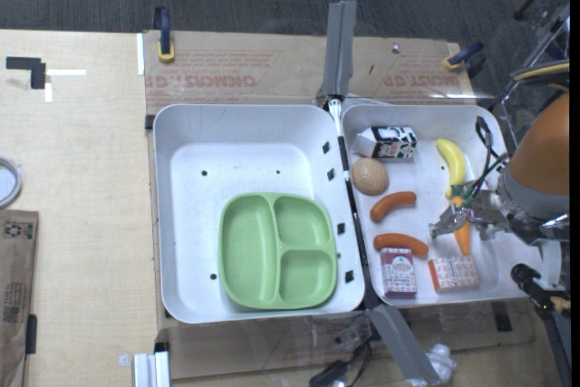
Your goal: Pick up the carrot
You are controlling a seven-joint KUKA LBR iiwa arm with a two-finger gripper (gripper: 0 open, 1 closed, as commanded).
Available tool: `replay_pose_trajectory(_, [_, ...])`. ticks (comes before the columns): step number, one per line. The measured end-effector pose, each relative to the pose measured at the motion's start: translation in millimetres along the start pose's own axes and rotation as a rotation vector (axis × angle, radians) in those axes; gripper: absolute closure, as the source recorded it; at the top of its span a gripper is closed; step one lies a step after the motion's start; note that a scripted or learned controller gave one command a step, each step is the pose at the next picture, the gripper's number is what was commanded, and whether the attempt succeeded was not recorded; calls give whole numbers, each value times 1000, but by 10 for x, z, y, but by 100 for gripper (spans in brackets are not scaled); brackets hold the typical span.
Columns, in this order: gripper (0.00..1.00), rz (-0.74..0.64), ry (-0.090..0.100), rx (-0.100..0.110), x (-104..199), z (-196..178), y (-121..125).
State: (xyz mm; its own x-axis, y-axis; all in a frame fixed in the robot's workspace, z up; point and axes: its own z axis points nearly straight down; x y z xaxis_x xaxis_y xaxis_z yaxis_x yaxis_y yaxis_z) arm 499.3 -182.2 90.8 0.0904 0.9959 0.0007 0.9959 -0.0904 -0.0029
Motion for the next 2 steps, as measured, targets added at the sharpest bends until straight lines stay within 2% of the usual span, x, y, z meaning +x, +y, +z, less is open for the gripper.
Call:
replay_pose_trajectory(1, [100, 4, 0, 0, -4, -88, 2])
replay_pose_trajectory(2, [100, 393, -2, 0, 573, -1357, -246])
